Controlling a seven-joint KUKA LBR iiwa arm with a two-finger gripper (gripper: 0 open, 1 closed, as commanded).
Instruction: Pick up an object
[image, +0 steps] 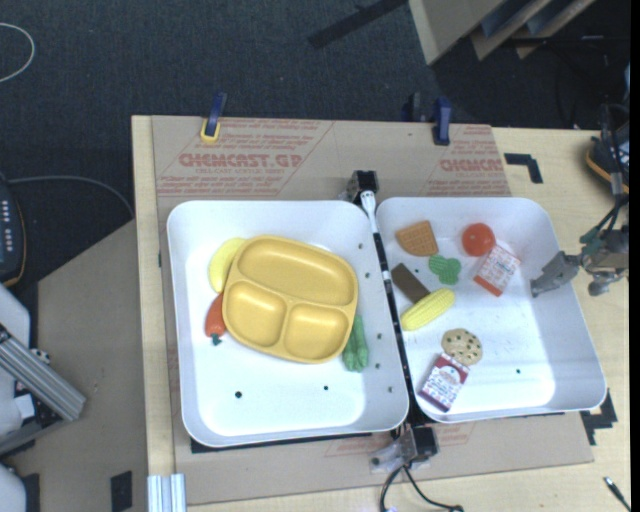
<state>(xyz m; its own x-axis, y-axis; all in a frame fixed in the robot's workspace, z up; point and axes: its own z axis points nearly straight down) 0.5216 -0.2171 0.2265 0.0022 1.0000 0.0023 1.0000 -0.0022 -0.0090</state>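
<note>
The right bin (560, 350) holds several small items: an orange toast slice (417, 238), a red tomato (478, 238), a green broccoli piece (445, 267), a brown bar (409, 282), a yellow corn cob (427, 308), a cookie (461, 346), a red-and-white packet (496, 269) and a red packet (443, 383). My gripper (572, 268) hovers at the right bin's right rim, just right of the red-and-white packet and apart from it. Nothing shows in its grasp.
The left bin (200, 380) carries a large yellow divided tray (290, 298), with a yellow banana (223, 262) and a red-orange pepper (215, 318) at its left and a green vegetable (356, 347) at its right. Clamps (211, 120) sit on the cardboard's far edge.
</note>
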